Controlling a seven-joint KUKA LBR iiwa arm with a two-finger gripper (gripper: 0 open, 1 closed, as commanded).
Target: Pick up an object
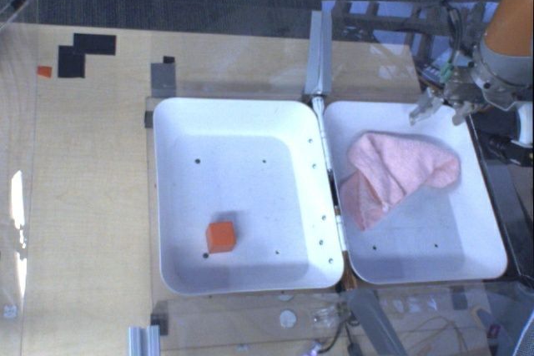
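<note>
Even, bright overhead light washed both white bins (pixel 242 117) nearly featureless. Shadows stayed soft. Glare streaked the counter (pixel 92 179) at left. Focus was mildly soft throughout.

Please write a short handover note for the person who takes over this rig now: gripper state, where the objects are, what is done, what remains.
Gripper: jaws open, holding nothing, above the far right corner of the right bin.
Pink cloth: lies crumpled in the right bin, just below the gripper, apart from it.
Orange block: in the left bin, near its front.
Done: nothing picked yet.
Left: lower onto an object, probably the cloth, close, lift.
</note>
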